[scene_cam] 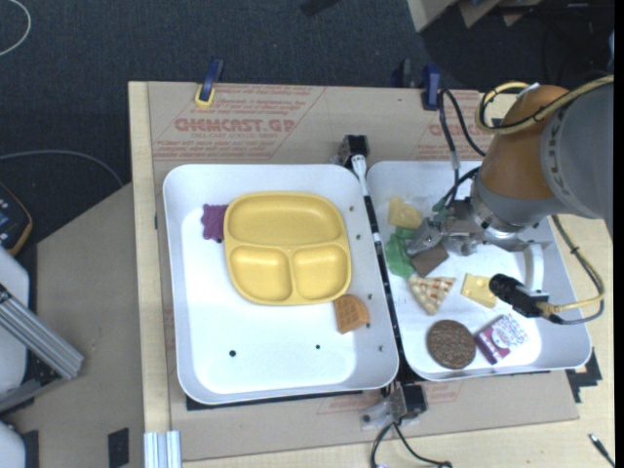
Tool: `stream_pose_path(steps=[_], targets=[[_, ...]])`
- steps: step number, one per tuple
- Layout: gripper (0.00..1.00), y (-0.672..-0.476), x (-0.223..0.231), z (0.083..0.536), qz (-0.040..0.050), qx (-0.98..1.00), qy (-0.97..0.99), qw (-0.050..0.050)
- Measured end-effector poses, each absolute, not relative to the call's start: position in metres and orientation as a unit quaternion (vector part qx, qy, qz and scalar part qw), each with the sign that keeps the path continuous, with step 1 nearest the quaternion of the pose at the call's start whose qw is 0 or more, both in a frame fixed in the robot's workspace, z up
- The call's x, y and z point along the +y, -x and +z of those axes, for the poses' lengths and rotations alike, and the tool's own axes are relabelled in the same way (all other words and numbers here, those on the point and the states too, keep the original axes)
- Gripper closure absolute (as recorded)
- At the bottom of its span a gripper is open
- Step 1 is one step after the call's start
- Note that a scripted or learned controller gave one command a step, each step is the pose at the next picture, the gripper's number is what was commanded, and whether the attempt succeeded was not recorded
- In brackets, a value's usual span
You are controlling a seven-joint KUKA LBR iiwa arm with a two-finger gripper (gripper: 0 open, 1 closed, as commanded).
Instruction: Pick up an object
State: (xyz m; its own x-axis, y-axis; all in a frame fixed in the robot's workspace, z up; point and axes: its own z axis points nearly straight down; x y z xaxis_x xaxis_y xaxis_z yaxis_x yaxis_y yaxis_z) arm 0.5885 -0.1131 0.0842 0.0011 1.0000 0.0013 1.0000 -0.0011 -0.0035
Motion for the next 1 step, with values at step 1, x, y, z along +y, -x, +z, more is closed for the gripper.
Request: stream_pose_path(steps=[1], targets=[[1.0, -0.5897, -0.1133, 0.0962, -0.0008, -0.706, 0.708, 0.0]])
